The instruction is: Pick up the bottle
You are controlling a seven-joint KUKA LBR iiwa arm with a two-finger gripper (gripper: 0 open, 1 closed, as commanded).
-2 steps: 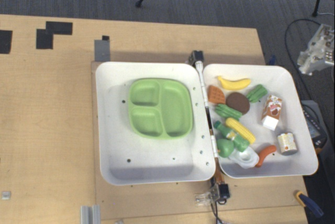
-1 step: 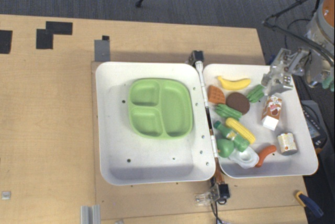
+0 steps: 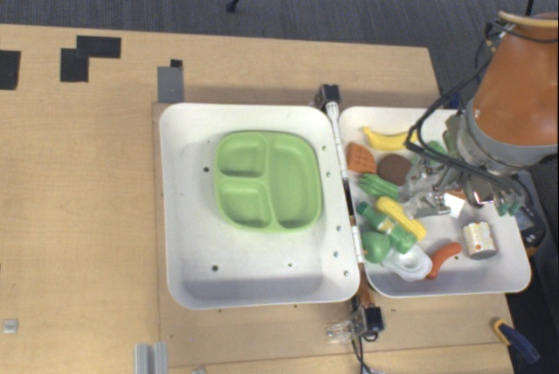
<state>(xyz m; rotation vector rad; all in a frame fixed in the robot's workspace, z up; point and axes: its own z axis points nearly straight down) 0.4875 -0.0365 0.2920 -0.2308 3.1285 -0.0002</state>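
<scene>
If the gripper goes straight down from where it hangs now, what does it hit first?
Most likely the bare floor of the right bin beside the yellow corn, which lies just left of the gripper. Depth is hard to judge from this slanted view.

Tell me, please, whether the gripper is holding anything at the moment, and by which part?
It cannot be told: the gripper sits low among the toys in the right bin, nothing visibly between its fingers.

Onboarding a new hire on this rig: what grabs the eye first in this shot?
The green divided plate sitting alone in the left bin. Next, the right bin, crowded with toy food: a banana at the back, corn in the middle. The grey and orange arm hangs over that bin, its gripper low among the clutter.
</scene>
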